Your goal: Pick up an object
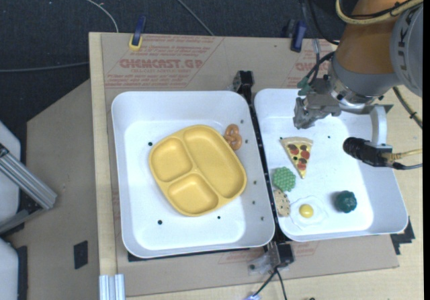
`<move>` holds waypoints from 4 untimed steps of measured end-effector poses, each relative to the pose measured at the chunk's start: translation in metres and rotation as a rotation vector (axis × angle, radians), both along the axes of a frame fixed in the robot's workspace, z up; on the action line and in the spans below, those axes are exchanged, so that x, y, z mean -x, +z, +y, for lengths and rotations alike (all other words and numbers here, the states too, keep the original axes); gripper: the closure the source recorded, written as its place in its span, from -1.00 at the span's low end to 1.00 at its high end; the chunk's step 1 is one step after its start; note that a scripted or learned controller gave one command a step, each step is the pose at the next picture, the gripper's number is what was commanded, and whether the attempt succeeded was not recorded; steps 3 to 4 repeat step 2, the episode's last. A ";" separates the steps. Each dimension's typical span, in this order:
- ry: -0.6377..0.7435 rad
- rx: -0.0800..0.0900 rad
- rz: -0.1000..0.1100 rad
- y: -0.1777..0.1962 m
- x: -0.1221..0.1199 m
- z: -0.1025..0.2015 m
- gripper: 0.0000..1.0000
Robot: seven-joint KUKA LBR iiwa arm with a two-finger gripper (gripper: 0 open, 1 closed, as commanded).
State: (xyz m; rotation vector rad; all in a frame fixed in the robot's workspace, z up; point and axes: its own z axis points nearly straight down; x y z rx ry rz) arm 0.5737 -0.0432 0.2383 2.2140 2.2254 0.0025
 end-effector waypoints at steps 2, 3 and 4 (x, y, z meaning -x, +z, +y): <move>0.000 -0.002 0.000 -0.016 -0.048 0.092 1.00; 0.000 -0.002 0.000 -0.016 -0.048 0.092 1.00; 0.000 -0.002 0.000 -0.016 -0.048 0.092 1.00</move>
